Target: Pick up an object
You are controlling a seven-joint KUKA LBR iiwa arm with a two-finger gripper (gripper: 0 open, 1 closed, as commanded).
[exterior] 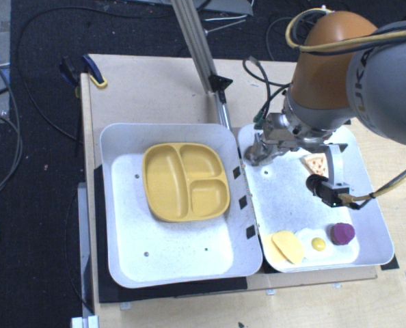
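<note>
Gripper (pixel 260 150) low over right bin (pixel 367 203), near its upper-left corner; whether it is clenched or released cannot be told. Pizza-slice toy (pixel 316 163) lies just beside it. Purple piece (pixel 342 234), small yellow piece (pixel 318 244) and pale yellow piece (pixel 288 246) sit along the near edge. Yellow divided plate (pixel 186 181) in left bin (pixel 121 251).

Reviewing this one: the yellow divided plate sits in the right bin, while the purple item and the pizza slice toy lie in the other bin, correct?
Not quite. The camera view shows the yellow divided plate in the left bin; the purple item and the pizza slice toy lie in the other, right bin.
</note>
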